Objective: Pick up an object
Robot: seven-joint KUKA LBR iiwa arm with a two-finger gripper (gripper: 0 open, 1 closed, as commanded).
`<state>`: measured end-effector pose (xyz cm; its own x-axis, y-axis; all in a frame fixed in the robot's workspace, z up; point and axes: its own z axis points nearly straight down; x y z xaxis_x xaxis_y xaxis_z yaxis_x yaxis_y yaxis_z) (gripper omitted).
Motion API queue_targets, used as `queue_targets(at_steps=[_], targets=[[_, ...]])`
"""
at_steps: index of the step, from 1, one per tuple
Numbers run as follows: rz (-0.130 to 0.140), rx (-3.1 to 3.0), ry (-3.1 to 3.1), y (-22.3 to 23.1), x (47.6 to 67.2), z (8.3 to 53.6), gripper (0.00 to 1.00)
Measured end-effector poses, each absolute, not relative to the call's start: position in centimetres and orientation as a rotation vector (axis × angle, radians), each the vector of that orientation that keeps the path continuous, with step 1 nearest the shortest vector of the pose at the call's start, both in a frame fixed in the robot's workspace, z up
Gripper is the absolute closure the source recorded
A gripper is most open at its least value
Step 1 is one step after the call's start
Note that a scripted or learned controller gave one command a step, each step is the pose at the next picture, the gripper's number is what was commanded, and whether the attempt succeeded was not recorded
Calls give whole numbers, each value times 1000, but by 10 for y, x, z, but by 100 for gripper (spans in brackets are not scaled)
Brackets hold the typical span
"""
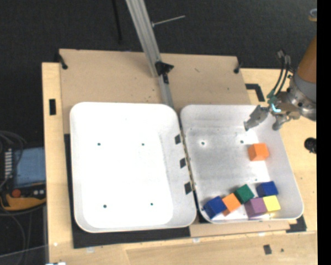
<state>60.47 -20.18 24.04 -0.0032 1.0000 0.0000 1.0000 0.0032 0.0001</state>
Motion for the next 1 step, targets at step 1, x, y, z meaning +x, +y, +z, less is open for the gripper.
queue_targets(at_steps=[1], targets=[[-1, 2215, 2225, -202, 605, 241, 0]])
